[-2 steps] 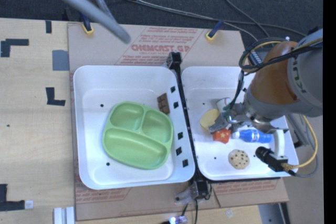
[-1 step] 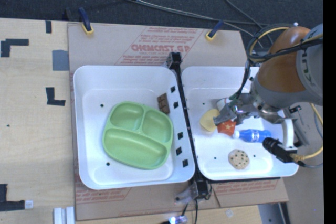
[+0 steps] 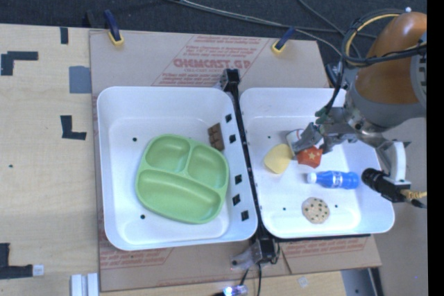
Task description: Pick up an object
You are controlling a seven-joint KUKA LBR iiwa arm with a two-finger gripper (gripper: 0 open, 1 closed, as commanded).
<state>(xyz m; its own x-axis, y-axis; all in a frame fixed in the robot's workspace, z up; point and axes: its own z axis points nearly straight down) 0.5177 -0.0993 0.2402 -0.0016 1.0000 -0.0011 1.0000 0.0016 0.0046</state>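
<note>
From above, the worktop [image 3: 41, 170] is carrying two white bins side by side on a sheet of cardboard [image 3: 201, 59]. The left bin [image 3: 114, 149] is holding a green divided plate [image 3: 182, 179], lying flat, and a small brown block [image 3: 216, 136] is sitting near that bin's right wall, just beyond the plate's upper right corner.

The arm [image 3: 388, 73] is reaching in from the right over the right bin [image 3: 270, 104]. Its jaws [image 3: 309, 143] are hanging low over the middle of that bin, right above a red object [image 3: 310, 158]; the two are overlapping here, and whether the jaws are touching it, or how far open they are, I cannot tell.

A yellow piece [image 3: 277, 159] is lying just left of the red object. A blue bottle [image 3: 336, 179] is lying on its side just below and right of it, white cap pointing left. A cookie [image 3: 316, 210] is resting near the bin's front edge, apart from the others.
</note>
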